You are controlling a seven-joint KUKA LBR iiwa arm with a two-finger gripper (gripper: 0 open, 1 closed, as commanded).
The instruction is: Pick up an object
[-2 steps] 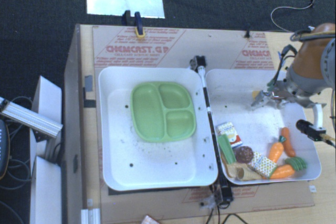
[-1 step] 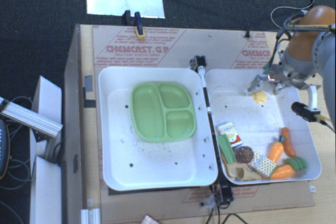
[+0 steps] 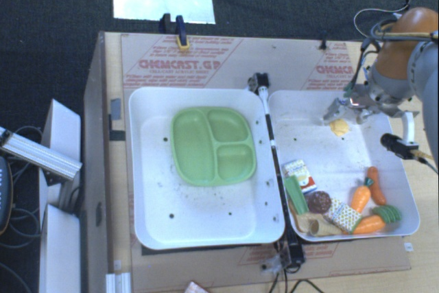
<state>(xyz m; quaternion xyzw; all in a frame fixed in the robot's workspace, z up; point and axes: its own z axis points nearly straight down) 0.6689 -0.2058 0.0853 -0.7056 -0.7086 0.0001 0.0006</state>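
Just beneath the two-finger gripper (image 3: pixel 348 110), in the far part of the right-hand white bin (image 3: pixel 302 106), lies a small yellow lumpy toy piece (image 3: pixel 339 126). The jaws stand apart, one to either side above it, clamped on nothing. It looks light, stiff plastic, rounded and likely slippery, so a pinch across its widest middle seems safest. Well clear of the jaws, toward the bin's near corner, sit orange toy carrots (image 3: pixel 362 197) and other play food.
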